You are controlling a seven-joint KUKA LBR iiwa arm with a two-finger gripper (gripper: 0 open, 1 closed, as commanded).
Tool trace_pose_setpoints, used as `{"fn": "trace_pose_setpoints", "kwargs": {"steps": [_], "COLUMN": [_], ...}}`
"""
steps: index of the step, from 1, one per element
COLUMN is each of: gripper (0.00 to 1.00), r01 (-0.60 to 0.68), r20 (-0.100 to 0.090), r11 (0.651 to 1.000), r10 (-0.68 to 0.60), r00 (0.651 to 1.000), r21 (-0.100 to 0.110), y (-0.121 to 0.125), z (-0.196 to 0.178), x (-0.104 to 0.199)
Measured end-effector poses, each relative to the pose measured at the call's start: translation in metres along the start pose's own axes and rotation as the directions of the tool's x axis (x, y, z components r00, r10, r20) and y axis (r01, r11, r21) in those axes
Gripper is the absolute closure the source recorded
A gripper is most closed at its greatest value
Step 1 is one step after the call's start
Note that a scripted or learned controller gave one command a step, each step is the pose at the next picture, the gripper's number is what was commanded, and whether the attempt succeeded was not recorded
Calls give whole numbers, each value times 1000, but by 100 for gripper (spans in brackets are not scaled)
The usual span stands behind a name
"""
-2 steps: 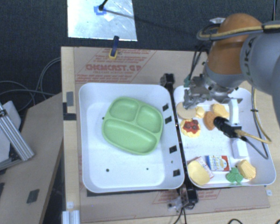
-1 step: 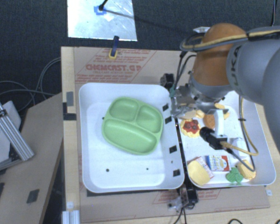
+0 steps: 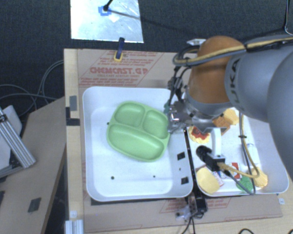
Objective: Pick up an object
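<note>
Arm (image 3: 244, 77) hangs low over the seam between bins, beside the green three-compartment plastic plate (image 3: 138, 130); whether its jaws are clenched, I cannot tell.

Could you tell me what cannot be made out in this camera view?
- Gripper: the fingers are hidden beneath the grey arm's orange band.
- Right white bin: its far part is covered by the arm.
- Small items in that bin, such as the yellow round piece: too small and jumbled to identify.
- Green divided plastic plate: its right edge is partly masked by the gripper.

Green tray (image 3: 138, 130) crowds left bin (image 3: 95, 179); its front floor lies open.
</note>
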State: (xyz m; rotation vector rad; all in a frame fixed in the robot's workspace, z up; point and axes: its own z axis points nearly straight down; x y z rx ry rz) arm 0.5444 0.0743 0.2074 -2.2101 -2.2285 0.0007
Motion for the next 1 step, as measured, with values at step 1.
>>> {"fn": "trace_pose_setpoints", "kwargs": {"steps": [1], "gripper": [100], "r01": [-1], "r20": [0], "r11": [1000], "r10": [1], "r00": [1000], "r21": [-4], "y": [-9], "z": [-12], "x": [15]}}
